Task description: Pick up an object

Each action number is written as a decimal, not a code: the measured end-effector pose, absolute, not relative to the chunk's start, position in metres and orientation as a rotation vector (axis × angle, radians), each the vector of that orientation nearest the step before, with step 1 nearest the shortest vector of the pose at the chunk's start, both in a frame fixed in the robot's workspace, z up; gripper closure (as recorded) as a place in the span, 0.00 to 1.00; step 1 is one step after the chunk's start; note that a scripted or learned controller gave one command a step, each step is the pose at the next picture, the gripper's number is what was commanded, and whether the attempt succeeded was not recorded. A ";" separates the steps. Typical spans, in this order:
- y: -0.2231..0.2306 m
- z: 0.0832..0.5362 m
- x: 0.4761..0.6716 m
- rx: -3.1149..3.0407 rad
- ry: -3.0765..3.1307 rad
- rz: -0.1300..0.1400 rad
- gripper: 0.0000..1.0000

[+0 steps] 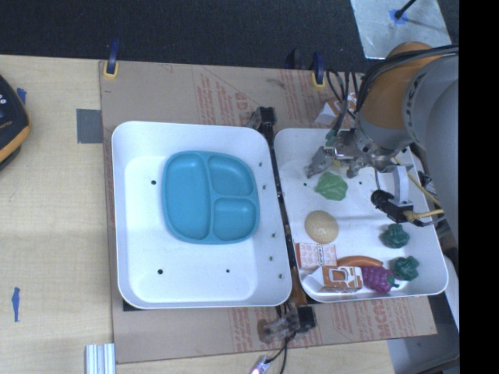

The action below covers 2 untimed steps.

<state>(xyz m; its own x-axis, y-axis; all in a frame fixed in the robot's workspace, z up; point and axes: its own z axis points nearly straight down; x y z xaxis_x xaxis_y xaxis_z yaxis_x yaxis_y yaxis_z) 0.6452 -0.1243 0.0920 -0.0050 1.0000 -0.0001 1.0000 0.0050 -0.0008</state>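
My gripper (pixel 335 167) hangs over the back of the right bin (pixel 437 283), just above a light green leafy piece (pixel 332 186). Its fingers (pixel 317 165) are spread open with nothing between them. In front of the leafy piece lies a tan round bun (pixel 320 226). Two dark green broccoli pieces (pixel 394 235) (pixel 405 268) sit at the right. An orange sausage (pixel 355 262), a purple piece (pixel 379 280) and two small cartons (pixel 316 254) (pixel 343 278) crowd the front edge.
The left bin (pixel 129 287) holds a blue divided plate (pixel 210 196). The arm's grey body and orange band (pixel 394 92) overhang the right bin's back right corner, with cables (pixel 405 209) trailing over it. A yellow-black device (pixel 9 123) lies at the far left.
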 end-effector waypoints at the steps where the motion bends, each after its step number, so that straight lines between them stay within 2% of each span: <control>1: -0.143 0.092 0.643 -2.219 -2.225 0.001 0.00; 2: -0.121 0.092 0.629 -2.213 -2.226 0.005 0.00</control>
